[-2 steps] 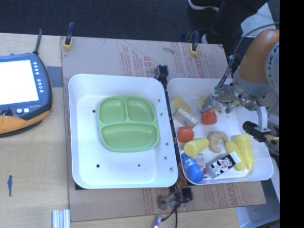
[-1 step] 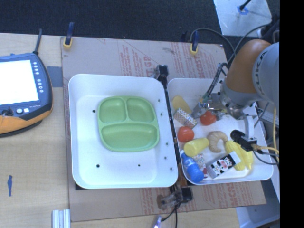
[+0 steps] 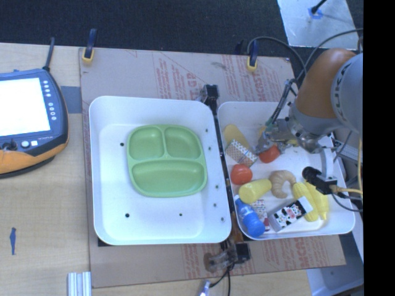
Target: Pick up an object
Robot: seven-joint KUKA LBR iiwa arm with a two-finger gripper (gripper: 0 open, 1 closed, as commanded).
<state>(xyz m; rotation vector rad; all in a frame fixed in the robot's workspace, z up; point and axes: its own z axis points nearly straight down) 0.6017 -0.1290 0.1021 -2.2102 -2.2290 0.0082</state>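
Over the right-hand bin (image 3: 345,227), at its upper middle: one claw (image 3: 270,142), lowered among the goods from the grey arm (image 3: 321,97) with its orange band; whether it is released or clenched I cannot tell from where I stand, the wrist body covering it. Just beside or touching its tip: one small red piece (image 3: 270,154), the likeliest thing to be picked up, though nothing can be seen gripped. Close by, to its left: one checkered wafer-like item (image 3: 241,152) and one pale yellow piece (image 3: 235,134) near the bin wall. Lower down, crowded together: one red ball (image 3: 241,174), one yellow cylinder (image 3: 254,190), one tan nut-shaped item (image 3: 283,182), one blue bottle (image 3: 249,219), one black-and-white carton (image 3: 287,214), one yellow banana-like toy (image 3: 312,200). Left bin (image 3: 105,165): one green divided plate (image 3: 166,161), lying well apart from the work. On the worktop (image 3: 37,227), far left: one control tablet (image 3: 31,119). Hazards, as I judge them: the red piece is small and rounded and may squirt sideways; a neighbour may be nudged or pinched along with it; cables (image 3: 281,48) trailing by the wrist could snag on a lift.
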